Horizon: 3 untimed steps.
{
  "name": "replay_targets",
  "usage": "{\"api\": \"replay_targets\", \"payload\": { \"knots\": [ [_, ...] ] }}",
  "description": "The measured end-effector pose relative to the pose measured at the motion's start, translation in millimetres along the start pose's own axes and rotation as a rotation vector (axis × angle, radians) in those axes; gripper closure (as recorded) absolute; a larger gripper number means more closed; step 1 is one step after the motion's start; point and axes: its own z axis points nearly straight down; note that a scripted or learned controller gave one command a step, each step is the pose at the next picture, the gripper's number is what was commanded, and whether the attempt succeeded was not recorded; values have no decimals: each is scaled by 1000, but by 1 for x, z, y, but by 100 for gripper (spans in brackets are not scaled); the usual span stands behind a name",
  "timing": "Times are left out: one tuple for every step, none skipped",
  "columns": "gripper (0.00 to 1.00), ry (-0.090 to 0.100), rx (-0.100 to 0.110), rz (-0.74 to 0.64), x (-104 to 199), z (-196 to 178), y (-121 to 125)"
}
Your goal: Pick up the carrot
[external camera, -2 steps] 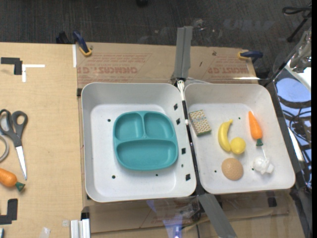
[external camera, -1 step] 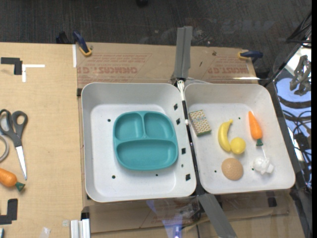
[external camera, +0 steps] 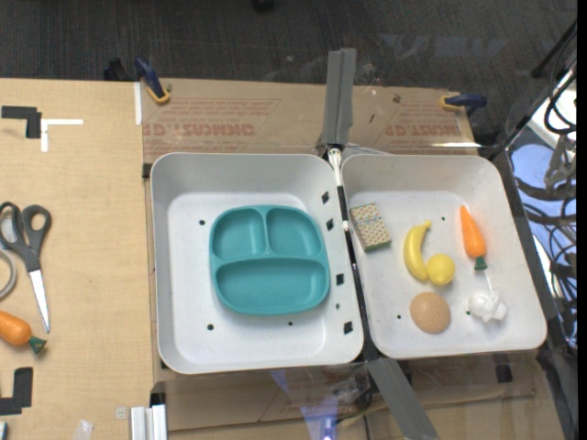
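Two white bins sit side by side on brown cardboard (external camera: 238, 122).

Right bin (external camera: 404, 195): carrot (external camera: 472, 234) lies on the floor at about 3 o'clock from the bin's centre, close to the right wall. It lies along the 12–6 line, with the orange body toward 12 and the green stub toward 6. Nothing touches it.
- banana (external camera: 417, 248) at 9 o'clock from the carrot, well apart
- lemon (external camera: 441, 269) touching the banana's lower end
- brown egg-shaped piece (external camera: 429, 312) at 6 o'clock from the lemon
- small white lumpy object (external camera: 486, 308) at 6 o'clock from the carrot, near its stub
- speckled tan block (external camera: 370, 225) at 10 o'clock from the banana, by the left wall

Left bin (external camera: 183, 324): teal divided plate (external camera: 271, 259) lies flat in the middle.

Bench at 9 o'clock of the bins: scissors (external camera: 27, 246), with a second carrot (external camera: 16, 330) at 6 o'clock from them.
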Motion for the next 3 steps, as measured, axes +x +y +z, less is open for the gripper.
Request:
{"api": "replay_targets", "payload": {
  "knots": [
    [100, 1, -1, -194, 54, 20, 78],
    [100, -1, 0, -622, 54, 1, 78],
    [100, -2, -1, -1039, 12, -55, 31]
  ]
}}
